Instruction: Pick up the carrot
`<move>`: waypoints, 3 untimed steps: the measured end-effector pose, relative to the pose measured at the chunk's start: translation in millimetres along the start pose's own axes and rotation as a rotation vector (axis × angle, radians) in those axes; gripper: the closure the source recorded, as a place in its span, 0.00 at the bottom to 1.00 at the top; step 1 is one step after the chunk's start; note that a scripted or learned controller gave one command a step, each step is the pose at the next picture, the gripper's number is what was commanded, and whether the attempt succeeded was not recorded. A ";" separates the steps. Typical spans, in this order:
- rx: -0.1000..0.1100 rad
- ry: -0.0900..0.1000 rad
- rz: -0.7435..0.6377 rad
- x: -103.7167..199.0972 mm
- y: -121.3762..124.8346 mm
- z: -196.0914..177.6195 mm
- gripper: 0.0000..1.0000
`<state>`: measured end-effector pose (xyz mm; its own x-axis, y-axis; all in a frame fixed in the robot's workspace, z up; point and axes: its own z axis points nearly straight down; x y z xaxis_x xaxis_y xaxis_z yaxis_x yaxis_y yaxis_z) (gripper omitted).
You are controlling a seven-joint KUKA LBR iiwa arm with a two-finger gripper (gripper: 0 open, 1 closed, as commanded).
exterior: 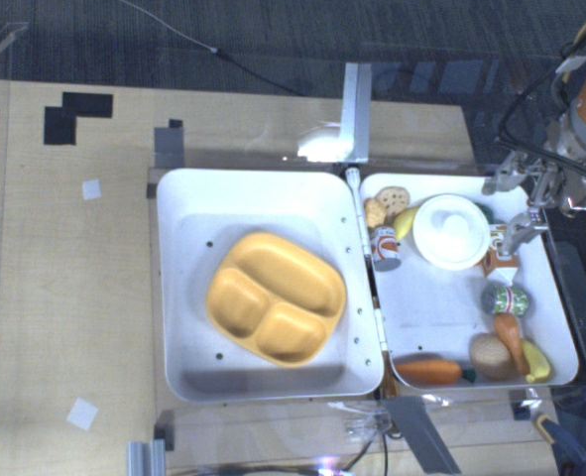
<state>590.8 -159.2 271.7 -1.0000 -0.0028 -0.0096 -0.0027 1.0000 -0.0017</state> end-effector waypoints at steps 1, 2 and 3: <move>-0.001 0.003 0.123 73.3 -0.8 55.2 0.00; 0.000 0.003 0.254 103.4 22.0 159.2 0.00; -0.001 0.004 0.781 103.1 66.1 160.7 0.00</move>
<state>489.1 -93.7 109.9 -0.7118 0.7024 -0.0040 0.7024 0.7118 0.0046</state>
